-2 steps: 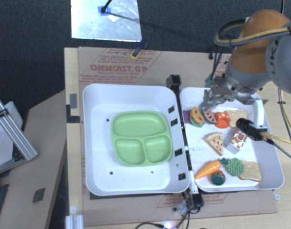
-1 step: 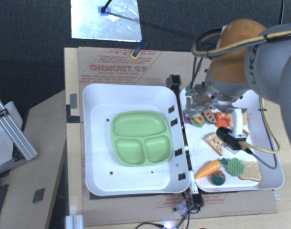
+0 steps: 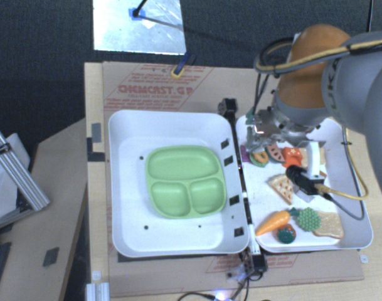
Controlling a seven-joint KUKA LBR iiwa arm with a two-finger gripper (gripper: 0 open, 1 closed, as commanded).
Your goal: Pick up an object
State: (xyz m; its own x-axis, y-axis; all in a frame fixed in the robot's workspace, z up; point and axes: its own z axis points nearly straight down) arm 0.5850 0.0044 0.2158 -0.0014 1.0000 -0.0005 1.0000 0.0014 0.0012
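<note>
While the grey arm reaches in from the right, its gripper [image 3: 261, 144] hovers low over toy food [image 3: 261, 157] at the right bin's [image 3: 360, 231] upper left, apparently approaching a pick, needing a final descent and squeeze.

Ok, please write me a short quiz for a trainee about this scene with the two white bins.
1. True or false: the light green three-compartment plastic tray lies in the left white bin.
2. Which toy lies nearest the right white bin's front left corner? A) orange plastic carrot B) tan toast slice C) pizza wedge
3. Fill in: the gripper is above the ___ bin.

Key: 1 true; 2 A; 3 right.
</note>
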